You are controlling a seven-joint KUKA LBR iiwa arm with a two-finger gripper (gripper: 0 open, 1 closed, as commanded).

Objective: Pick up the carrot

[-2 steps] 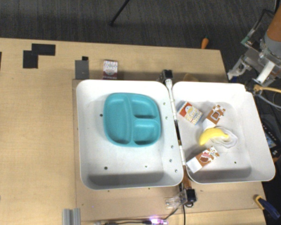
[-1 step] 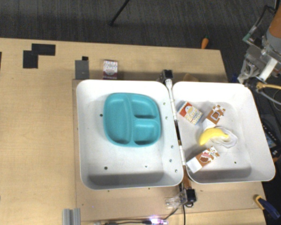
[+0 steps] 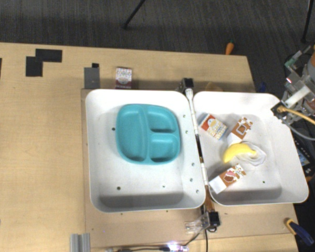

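Two shallow white bins sit side by side: the left bin (image 3: 102,193) and the right bin (image 3: 283,185). The left one holds one teal divided tray (image 3: 148,133). The right one holds three small printed cartons (image 3: 214,126) (image 3: 243,127) (image 3: 229,177), one yellow banana (image 3: 238,151), and one clear plastic piece (image 3: 257,157) beside the banana.

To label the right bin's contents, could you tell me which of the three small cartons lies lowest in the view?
The lowest carton, below the yellow banana; the upper-left carton and the upper-right carton both lie above it.
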